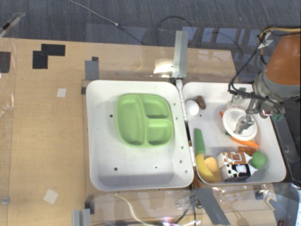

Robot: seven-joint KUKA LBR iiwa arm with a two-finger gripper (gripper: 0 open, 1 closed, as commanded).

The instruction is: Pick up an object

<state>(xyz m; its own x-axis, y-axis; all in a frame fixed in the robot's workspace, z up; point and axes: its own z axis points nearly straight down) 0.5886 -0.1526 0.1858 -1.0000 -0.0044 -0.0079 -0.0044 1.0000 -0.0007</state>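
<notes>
Two shallow white bins sit side by side on the wooden desk (42, 140). The left bin (101, 173) carries one smooth green divided plate (144, 119) with wide bare floor around it. The right bin (275, 168) is crowded: a white egg (192, 108), a brown lump (201, 102), a white bowl (237, 125), a green stick (199, 141), a banana (207, 168), a black-and-white box (235, 166), a green ball (258, 159). The gripper (244, 124) hangs over the bowl; I cannot tell how the jaws stand
</notes>
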